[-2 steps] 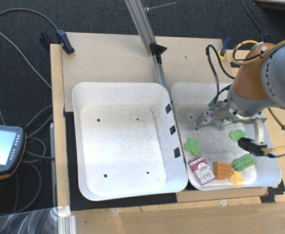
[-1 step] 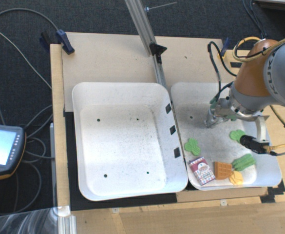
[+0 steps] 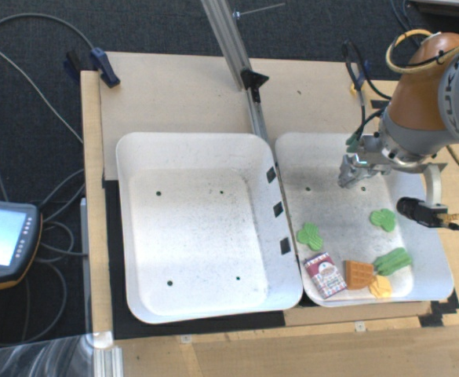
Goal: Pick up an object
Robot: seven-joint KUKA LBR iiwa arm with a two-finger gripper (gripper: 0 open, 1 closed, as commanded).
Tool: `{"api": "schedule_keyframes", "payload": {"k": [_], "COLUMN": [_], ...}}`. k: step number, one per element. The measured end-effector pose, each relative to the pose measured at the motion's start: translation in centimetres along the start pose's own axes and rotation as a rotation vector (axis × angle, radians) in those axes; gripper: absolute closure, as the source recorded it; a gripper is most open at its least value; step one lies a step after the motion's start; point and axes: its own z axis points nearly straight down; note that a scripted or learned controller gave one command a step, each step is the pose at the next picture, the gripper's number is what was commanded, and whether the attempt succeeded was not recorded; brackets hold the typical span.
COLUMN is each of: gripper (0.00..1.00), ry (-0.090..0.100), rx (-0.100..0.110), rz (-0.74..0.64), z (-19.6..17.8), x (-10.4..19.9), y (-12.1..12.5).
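Note:
My gripper point(image 3: 350, 176) hangs over the upper middle of the right bin point(image 3: 323, 154), below the orange-banded wrist. Nothing shows between its fingers. Lower in that bin lie a light green piece point(image 3: 309, 235), a small green piece point(image 3: 384, 220), a longer green piece point(image 3: 392, 260), an orange waffle-like block point(image 3: 359, 274), a yellow piece point(image 3: 380, 287) and a red-and-white packet point(image 3: 324, 276). All of them lie apart from the gripper, toward the bin's near edge.
The left bin point(image 3: 198, 226) sits beside the right one. A slanted metal pole point(image 3: 229, 42) runs down to the gap between the bins. Blue clamps point(image 3: 103, 65) hold the bench's far edge. A tablet point(image 3: 1, 242) rests at the left.

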Motion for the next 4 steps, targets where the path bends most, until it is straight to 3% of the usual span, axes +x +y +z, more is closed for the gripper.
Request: {"api": "schedule_keyframes", "payload": {"k": [2, 4], "gripper": [1.0, 1.0], "ry": [0.0, 0.005], "rx": [0.0, 0.011], "rz": [0.001, -0.005], "z": [-11.6, -11.2], "x": [-0.1, 11.0], "y": [0.8, -2.0]}}
